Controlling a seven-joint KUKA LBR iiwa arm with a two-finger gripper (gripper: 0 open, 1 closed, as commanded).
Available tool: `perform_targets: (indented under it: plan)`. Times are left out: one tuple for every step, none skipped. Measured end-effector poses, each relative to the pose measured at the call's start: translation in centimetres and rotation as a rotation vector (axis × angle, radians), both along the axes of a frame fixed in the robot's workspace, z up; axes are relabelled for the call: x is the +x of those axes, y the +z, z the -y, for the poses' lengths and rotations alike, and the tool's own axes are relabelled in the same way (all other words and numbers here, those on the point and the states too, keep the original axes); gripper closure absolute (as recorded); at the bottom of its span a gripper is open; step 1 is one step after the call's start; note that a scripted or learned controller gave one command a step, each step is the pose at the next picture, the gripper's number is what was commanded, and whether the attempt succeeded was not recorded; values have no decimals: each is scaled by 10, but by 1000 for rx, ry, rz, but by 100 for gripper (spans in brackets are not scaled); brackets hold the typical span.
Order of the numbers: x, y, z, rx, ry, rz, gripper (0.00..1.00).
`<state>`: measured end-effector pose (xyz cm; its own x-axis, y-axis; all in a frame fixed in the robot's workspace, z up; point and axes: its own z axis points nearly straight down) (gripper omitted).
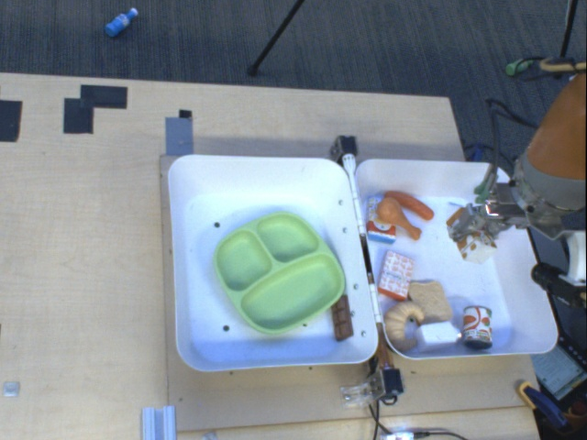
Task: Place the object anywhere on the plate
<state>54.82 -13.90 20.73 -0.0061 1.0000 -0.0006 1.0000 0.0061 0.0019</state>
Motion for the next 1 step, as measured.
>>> perform_targets:
  plan:
    - [0, 0, 0, 0, 0, 0, 0]
